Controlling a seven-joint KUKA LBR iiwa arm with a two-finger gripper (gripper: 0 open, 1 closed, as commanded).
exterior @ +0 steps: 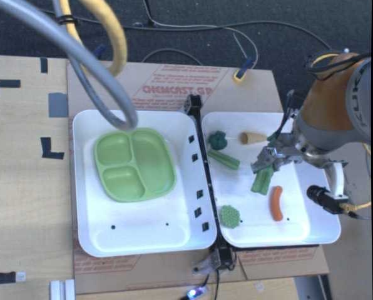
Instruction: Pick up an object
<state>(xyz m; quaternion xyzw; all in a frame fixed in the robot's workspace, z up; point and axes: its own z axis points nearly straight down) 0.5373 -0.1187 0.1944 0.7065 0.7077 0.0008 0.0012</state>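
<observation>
Left bin (86,230): the green divided plate (135,165) occupies the upper half, and a grey hose (80,55) descends to its upper edge; the lower half of the floor is open.

Right bin (321,233): obstacles cluster toward the upper left and centre, namely a dark green piece (218,140), a green stick (224,160), a beige cone (253,138) and a green block (261,182) under the gripper (269,161). An orange sausage (276,203) and a green ball (229,216) lie lower. Open floor runs between these two and along the lower right.
</observation>
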